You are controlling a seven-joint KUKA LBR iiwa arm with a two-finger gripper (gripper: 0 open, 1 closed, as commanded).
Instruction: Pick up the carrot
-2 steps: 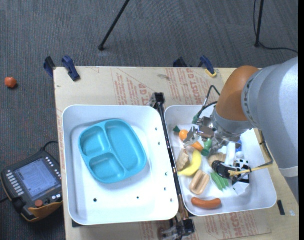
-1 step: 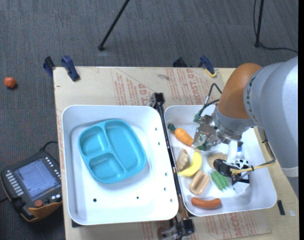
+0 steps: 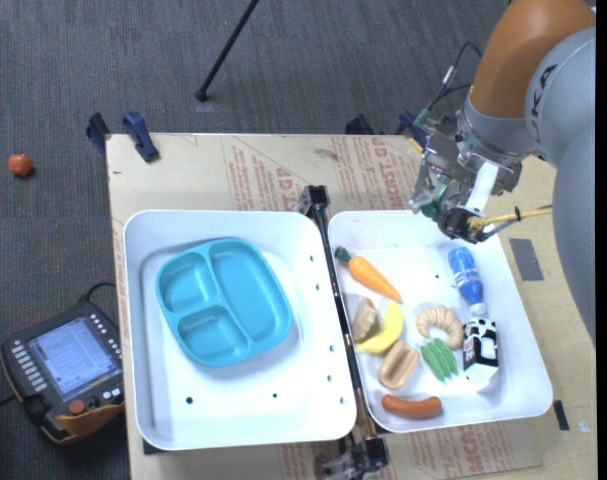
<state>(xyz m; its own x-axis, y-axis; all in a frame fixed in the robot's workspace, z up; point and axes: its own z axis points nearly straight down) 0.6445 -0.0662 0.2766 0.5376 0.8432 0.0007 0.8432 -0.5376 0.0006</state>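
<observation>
Lying nearest: a sausage (image 3: 412, 405) at the front of the right bin (image 3: 523, 388)
Middle row: hot dog (image 3: 397, 365), banana (image 3: 383, 332), croissant (image 3: 441, 322), green pea pods (image 3: 440, 359), milk carton (image 3: 480, 345)
Carrot: lies tilted near the bin's left wall, well apart from the gripper (image 3: 438, 208)
Left bin: holds a blue divided plate (image 3: 223, 300)
Gripper: hovers over the right bin's far edge; jaw state cannot be told

Arm (image 3: 558, 88) comes in from the right at the far side, grey links with the orange band (image 3: 523, 38) at upper right, wrist angled down and left. Pincer (image 3: 445, 213) hangs at the end of the wrist, tilted, nothing visible between its tips. Cables run along the wrist housing; finger state can't be read from this angle.
</observation>
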